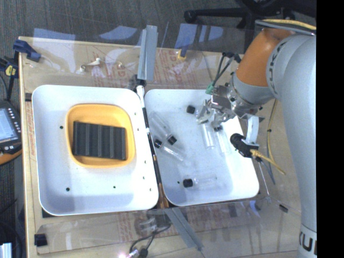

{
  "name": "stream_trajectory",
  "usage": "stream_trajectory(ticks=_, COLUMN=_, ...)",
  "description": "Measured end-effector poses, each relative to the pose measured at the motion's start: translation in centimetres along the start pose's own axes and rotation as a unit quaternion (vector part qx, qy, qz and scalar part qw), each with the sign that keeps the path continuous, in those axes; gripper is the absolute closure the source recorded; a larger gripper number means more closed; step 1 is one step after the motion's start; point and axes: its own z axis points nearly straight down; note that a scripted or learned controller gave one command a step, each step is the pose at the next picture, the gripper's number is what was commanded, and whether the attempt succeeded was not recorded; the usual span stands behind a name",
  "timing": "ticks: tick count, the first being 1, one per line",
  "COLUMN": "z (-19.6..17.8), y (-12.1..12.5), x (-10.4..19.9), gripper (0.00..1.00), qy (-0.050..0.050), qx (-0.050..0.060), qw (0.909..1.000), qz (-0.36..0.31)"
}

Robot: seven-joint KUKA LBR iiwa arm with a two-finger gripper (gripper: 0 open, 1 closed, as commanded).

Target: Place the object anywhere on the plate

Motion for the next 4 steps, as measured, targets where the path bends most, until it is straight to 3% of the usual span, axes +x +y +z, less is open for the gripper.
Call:
stream_trajectory(ticks=1, z=-2.9, y=-0.5, x=3.9, gripper=1.0, qy=-0.001, qx=-0.001, qw=0.9912, qz=-0.132)
stream_trajectory(ticks=2, z=1.2, y=-2.6, x=6.1, gripper=1.0, qy=-0.001, qx=0.001, qw=0.9649, qz=-0.263)
stream_trajectory(ticks=3, z=-0.9, y=-3.4, x=11.4, gripper=1.0, qy=-0.001, qx=-0.001, qw=0.9554, qz=-0.295)
stream_trajectory(ticks=4, z=-0.9, y=-3.4, x=11.3, gripper=0.0, qy=-0.002, qx=-0.001, qw=0.9555, qz=-0.295)
